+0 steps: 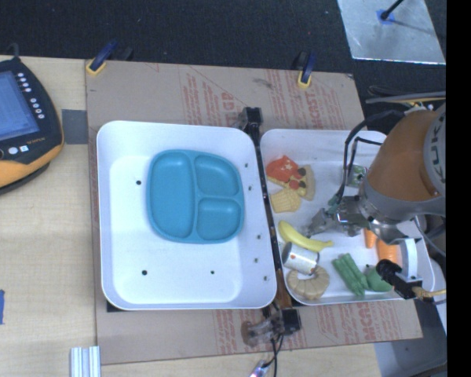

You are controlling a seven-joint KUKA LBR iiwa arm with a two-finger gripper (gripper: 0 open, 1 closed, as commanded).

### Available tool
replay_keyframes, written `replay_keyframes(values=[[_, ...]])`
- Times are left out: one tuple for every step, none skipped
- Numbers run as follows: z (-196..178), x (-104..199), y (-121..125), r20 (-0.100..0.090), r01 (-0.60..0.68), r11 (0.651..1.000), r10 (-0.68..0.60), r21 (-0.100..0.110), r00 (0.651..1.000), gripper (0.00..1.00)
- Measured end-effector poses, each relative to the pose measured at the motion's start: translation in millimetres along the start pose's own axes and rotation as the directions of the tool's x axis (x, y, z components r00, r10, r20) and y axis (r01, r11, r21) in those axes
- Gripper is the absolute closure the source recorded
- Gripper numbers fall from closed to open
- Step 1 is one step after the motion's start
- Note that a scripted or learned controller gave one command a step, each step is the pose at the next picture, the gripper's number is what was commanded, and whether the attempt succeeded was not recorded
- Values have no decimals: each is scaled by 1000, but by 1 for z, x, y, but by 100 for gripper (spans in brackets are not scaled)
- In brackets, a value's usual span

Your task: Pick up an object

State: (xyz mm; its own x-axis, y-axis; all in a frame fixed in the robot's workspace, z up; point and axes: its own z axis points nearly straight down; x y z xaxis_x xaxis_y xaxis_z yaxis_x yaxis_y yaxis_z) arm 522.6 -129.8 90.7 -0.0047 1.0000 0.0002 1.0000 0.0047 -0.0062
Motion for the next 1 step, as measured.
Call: replay_keyframes(values=[[-2,-11,76,0,-2,1000,2,-3,1000,0]])
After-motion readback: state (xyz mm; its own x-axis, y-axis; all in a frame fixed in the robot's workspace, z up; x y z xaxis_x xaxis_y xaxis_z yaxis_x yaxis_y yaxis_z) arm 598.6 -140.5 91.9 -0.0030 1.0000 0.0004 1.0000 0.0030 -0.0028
